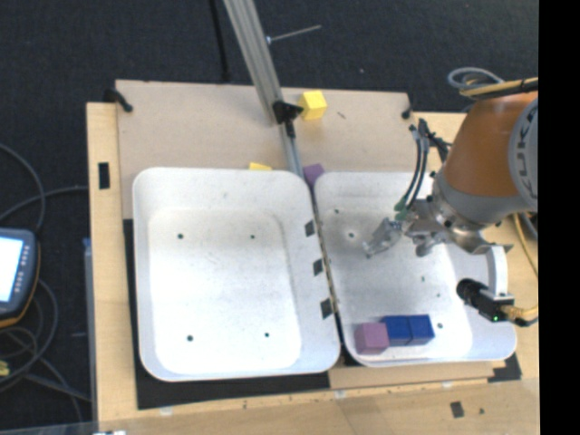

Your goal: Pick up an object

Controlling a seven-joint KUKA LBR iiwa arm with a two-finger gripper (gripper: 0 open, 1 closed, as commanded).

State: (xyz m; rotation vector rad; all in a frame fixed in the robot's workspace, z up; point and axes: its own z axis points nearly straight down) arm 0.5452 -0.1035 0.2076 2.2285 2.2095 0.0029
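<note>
In the right bin [453, 333], a purple block [371, 336] and a blue block [407, 329] lie side by side against the front wall. My gripper [401, 242] hangs over the middle of that bin, well behind the two blocks and apart from them. Its fingers [379, 240] stand open with nothing between them. The grey arm with its orange band [485, 157] reaches in from the right.
The left bin [145, 243] sits beside the right one. A yellow block [314, 104] rests on the board behind the bins. A small purple block [313, 172] and a yellow piece [260, 166] lie at the bins' back edge. A slanted metal pole [258, 57] rises there.
</note>
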